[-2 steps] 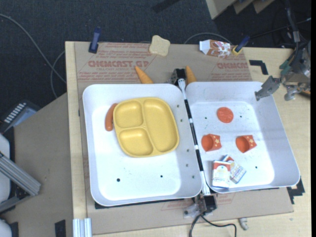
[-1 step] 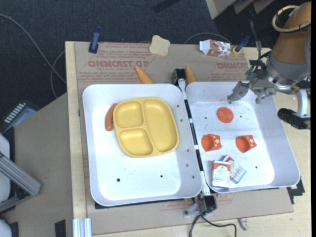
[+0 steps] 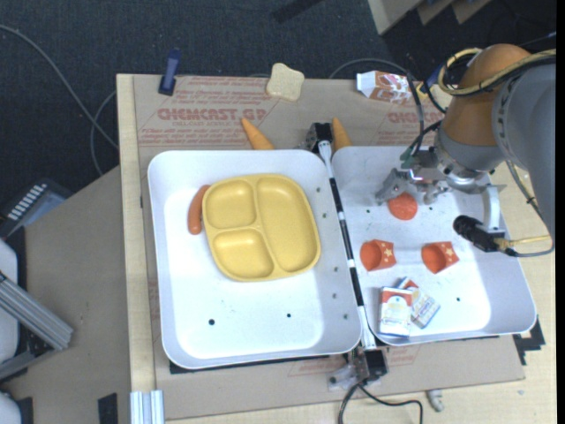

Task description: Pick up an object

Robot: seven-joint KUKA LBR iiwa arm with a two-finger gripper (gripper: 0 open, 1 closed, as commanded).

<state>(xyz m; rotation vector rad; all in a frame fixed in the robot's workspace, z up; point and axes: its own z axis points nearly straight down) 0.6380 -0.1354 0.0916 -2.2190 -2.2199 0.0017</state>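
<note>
My fingers (image 3: 408,186) hang spread and released over the small round red plastic tomato (image 3: 403,208), which lies in the right white bin (image 3: 494,312) just below my fingertips, not gripped. It looks light, hard and smooth, so I judge it may roll or squirt out; pinching across its widest middle seems safest. Further below my fingers sit two glossy orange plastic cups (image 3: 380,254), near a small printed cardboard carton (image 3: 399,311).
</note>
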